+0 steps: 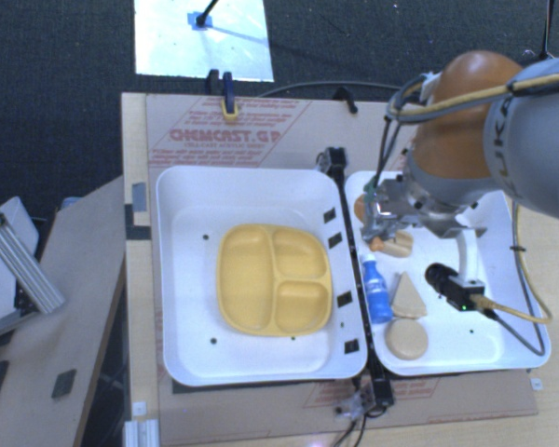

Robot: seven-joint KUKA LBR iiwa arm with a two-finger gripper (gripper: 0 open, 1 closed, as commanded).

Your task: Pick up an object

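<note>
Objects for picking lie in two white bins side by side on the bench, over a cardboard sheet with red lettering. The arm, grey with an orange section, reaches in from the right and hangs over the upper part of the right bin. The left bin holds a yellow plate with three compartments, lying flat near its middle.

Everything else sits in the left half of the right bin, close to the wall shared by the bins. A blue bottle with a white cap lies along that wall, cap toward the far end. Just beside it on the right is a tan wedge, and nearer the camera a tan disc, about touching the wedge's lower edge.

An orange-and-tan piece, the smallest, lies beyond the bottle. The gripper is low, directly above this piece or touching it. Whether it is open or closed, and whether it grips anything, I cannot tell.
</note>
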